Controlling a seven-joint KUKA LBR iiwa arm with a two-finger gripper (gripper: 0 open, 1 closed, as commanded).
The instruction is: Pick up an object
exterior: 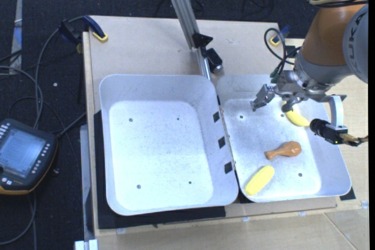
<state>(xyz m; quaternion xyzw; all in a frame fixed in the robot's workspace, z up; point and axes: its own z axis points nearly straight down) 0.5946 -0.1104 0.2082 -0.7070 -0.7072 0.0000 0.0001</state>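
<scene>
The hand (275, 96), grip unreadable, hovers near the right bin's (334, 184) far rim; smooth banana (296, 119), drumstick (284, 151), corn (259, 180) leave open floor.

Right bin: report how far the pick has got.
Done: the arm has reached over the right bin, and its gripper hangs above the bin's far end. In hand: nothing visible. Left: the grasp itself, since the banana, the drumstick toy and the corn cob all lie on the bin floor.
</scene>
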